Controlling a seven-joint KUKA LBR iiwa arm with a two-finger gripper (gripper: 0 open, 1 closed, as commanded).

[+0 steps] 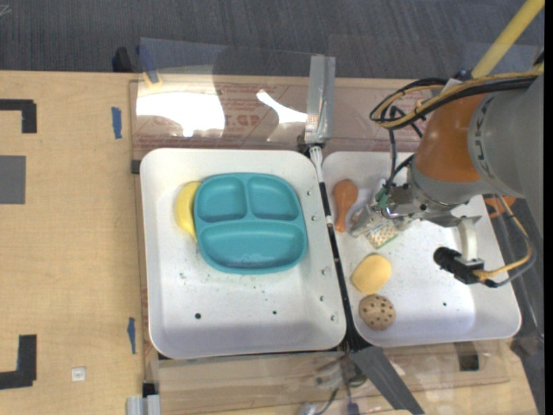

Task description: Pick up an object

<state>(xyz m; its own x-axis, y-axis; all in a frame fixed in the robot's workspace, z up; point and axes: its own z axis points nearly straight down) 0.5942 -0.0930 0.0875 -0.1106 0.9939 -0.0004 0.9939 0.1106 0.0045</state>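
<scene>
Gripper (380,219) hangs low in the right bin (492,314), just above a yellow piece (371,273) and beside an orange piece (344,201); whether its fingers are spread I cannot tell. A teal divided plate (251,221) lies in the left bin (164,301).

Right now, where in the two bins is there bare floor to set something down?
Left bin: bare floor in front of the teal divided plate, toward the near rim. Right bin: bare floor right of the cookie and yellow piece. Crowded at its far left corner, around the gripper and orange piece.
</scene>
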